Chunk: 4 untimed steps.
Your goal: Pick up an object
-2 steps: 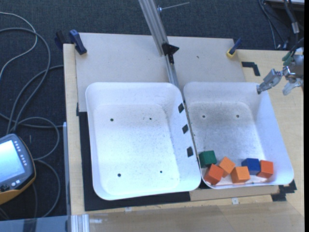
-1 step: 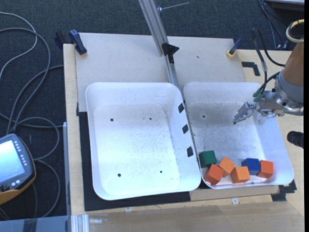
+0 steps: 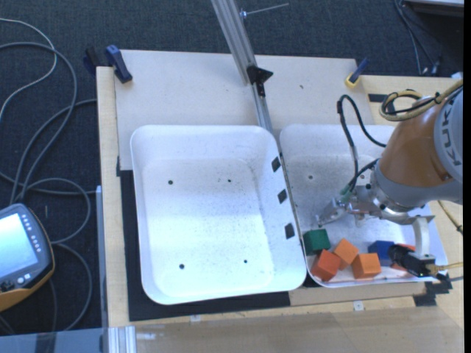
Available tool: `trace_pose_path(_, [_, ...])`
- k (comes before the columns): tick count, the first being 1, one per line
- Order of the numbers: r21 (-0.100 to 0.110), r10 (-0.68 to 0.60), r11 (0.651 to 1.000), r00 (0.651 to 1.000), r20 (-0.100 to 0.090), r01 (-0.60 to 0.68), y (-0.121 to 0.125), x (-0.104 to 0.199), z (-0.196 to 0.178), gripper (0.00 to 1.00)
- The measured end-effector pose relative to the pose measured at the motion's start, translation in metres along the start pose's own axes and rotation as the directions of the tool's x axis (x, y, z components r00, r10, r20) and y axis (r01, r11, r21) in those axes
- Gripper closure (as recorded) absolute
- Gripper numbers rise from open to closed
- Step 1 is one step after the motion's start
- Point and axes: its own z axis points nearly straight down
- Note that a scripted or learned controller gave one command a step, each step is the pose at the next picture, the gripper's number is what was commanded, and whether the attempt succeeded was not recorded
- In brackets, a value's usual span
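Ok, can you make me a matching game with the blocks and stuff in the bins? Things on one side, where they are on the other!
Things:
1. green block
2. blue block
3. tool
4. left bin

Places:
A. just above the green block, over the right bin
B. beside the black clips on the right bin's left wall
C. to the right of the orange blocks
D. on the bench, next to the right bin

Pairs: 1-B, 2-C, 3-A, 4-D
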Motion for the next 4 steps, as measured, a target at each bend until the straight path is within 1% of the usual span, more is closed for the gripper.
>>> trace_pose_path(1, [-0.014, 0.001, 1.000, 1.000, 0.004, -0.001, -0.030, 0.035, 0.011, 0.00])
trace_pose_path(2, [-0.019, 0.001, 1.000, 1.000, 0.005, -0.001, -0.029, 0.034, 0.000, 1.00])
trace_pose_path(3, [-0.019, 0.001, 1.000, 1.000, 0.005, -0.001, -0.028, 0.034, 0.000, 0.00])
trace_pose_path(4, [-0.019, 0.000, 1.000, 1.000, 0.007, 0.000, -0.028, 0.025, 0.010, 0.00])
